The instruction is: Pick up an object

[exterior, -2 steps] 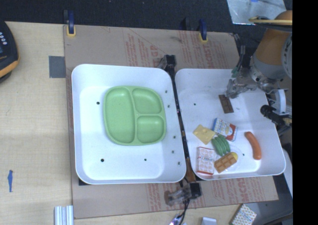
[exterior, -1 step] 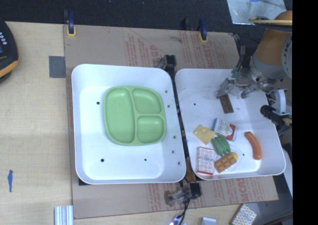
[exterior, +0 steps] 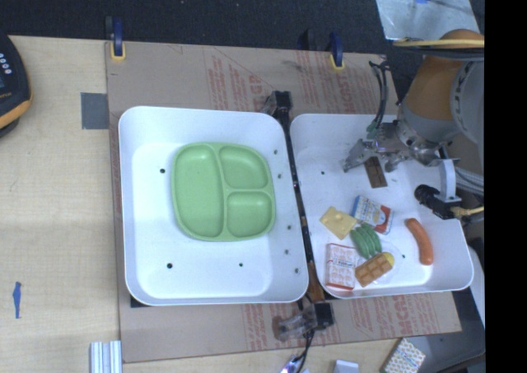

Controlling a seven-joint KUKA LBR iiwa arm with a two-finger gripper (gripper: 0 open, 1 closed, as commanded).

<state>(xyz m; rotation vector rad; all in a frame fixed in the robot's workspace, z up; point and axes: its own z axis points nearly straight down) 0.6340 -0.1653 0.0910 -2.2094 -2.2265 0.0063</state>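
While the left bin (exterior: 148,198) holds a green divided plate (exterior: 222,191), the right bin (exterior: 325,137) carries the small items: a yellow cheese wedge (exterior: 337,221), a red-and-white packet (exterior: 340,266), a green pickle-like piece (exterior: 366,240), a waffle-like piece (exterior: 375,268), a small printed pouch (exterior: 371,212) and a red sausage (exterior: 420,240). Over that bin's far part hangs the gripper (exterior: 377,159), claw spread, with something brown between its fingers; whether it grips this I cannot tell.
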